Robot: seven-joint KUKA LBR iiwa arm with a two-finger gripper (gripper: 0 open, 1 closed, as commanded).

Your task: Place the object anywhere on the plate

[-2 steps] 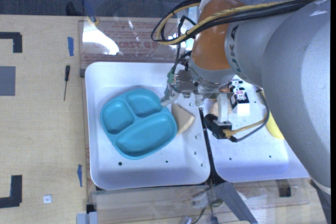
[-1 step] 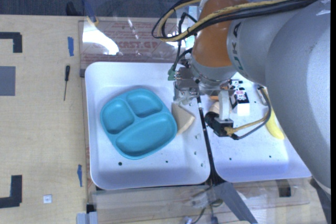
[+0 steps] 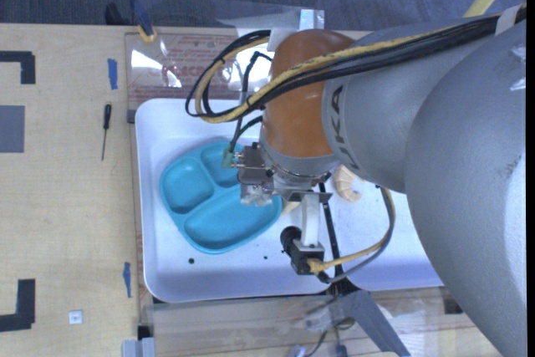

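One bin: white bin [image 3: 159,180] on the bench, left of centre.
Plate: blue divided plate [image 3: 201,196] lying in the bin (three compartments).
Gripper: gripper [image 3: 251,180] over the plate's right edge; jaw state cannot be told.
Object: pale object [image 3: 345,184] on the bin floor, right of the plate, beside the wrist.

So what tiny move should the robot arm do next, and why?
Probably lift straight up a little. The grey arm with the orange band hangs low over the blue plastic divided plate in the shallow white bin, covering the plate's right side. A small cream-coloured object lies beside the plate, not on it. Rising would likely show what the end effector has.
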